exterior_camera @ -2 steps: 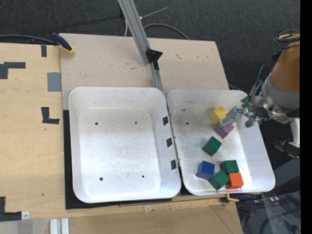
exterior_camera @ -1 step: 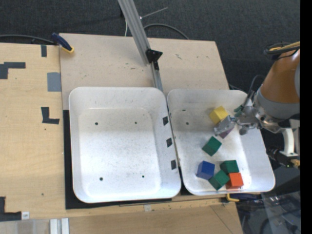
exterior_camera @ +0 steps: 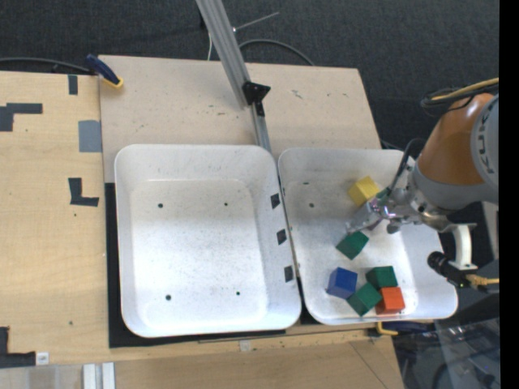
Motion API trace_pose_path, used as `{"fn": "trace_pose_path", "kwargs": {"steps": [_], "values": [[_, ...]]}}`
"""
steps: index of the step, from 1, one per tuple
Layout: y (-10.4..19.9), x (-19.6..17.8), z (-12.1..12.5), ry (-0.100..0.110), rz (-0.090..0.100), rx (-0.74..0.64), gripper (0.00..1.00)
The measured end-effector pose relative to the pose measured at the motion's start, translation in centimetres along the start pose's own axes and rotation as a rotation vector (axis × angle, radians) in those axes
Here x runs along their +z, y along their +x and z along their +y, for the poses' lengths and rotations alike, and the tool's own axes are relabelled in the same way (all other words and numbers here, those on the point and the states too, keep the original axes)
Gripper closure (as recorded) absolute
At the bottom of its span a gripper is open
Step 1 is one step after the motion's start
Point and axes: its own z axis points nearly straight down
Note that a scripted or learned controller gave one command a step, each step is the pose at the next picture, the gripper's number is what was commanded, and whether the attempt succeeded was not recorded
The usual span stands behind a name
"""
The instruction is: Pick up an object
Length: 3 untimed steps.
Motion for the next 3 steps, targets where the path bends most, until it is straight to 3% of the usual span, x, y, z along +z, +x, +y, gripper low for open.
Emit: {"fn": "trace_pose_path", "kwargs": {"steps": [1,2,3], "values": [[0.1,4.7,0.1,-0.007,0.001,0.001,0.00],[0.2,3.7,0.0,-0.004,0.001,-0.001,1.00],[0.0,-2.5,-0.1,-0.010,-0.002,0.000,1.00]]}}
